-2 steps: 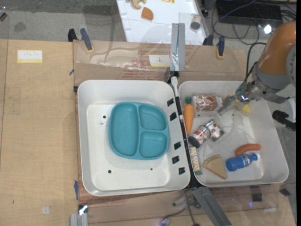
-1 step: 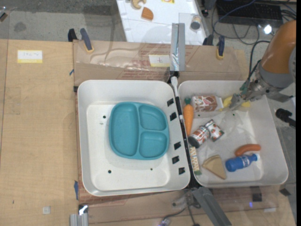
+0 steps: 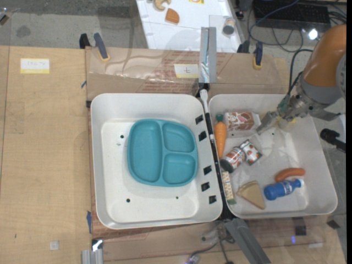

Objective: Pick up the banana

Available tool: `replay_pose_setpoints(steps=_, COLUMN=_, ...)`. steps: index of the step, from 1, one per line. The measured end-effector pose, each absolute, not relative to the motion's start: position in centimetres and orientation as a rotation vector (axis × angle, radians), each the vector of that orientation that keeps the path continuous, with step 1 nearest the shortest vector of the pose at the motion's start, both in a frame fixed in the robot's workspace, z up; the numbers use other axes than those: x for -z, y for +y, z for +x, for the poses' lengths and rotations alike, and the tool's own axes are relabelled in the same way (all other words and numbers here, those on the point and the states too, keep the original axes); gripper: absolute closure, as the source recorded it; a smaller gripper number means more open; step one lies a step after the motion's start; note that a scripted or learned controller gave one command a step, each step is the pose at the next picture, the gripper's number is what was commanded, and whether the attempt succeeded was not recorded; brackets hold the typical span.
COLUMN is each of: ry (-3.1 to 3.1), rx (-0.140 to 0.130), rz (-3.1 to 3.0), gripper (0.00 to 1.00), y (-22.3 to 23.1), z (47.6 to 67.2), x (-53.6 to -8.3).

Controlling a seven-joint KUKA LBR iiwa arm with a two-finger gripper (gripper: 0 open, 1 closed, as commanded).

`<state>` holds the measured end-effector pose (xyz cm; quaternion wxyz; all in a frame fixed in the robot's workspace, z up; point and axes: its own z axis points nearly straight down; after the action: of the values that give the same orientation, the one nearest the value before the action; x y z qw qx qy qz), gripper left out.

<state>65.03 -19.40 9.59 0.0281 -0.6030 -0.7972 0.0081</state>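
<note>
My gripper (image 3: 275,119) is at the back of the right bin (image 3: 324,202), low over its floor and just right of a small printed carton (image 3: 240,120). The orange-banded wrist (image 3: 324,65) covers the bin's back right corner, so whatever lies under it is hidden. From this angle I cannot make out anything between the gripper's tips. A pale curved object (image 3: 161,1) lies far off on the white table behind the bench.
The right bin also holds a carrot (image 3: 220,138), a can (image 3: 241,155), a sausage (image 3: 290,174), a blue bottle (image 3: 281,189) and a tan wedge (image 3: 251,193). A teal divided plate (image 3: 163,152) sits in the left bin (image 3: 107,202). A metal post (image 3: 207,54) stands behind the bins.
</note>
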Motion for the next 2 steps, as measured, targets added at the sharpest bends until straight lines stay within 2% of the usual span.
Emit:
replay_pose_setpoints(steps=1, ry=-2.691, rx=0.002, rz=-1.628, gripper=0.0, y=-15.4, z=66.0, x=-18.7)
replay_pose_setpoints(steps=2, ry=-2.753, rx=0.002, rz=-1.518, gripper=0.0, y=-17.9, z=63.2, x=-9.4)
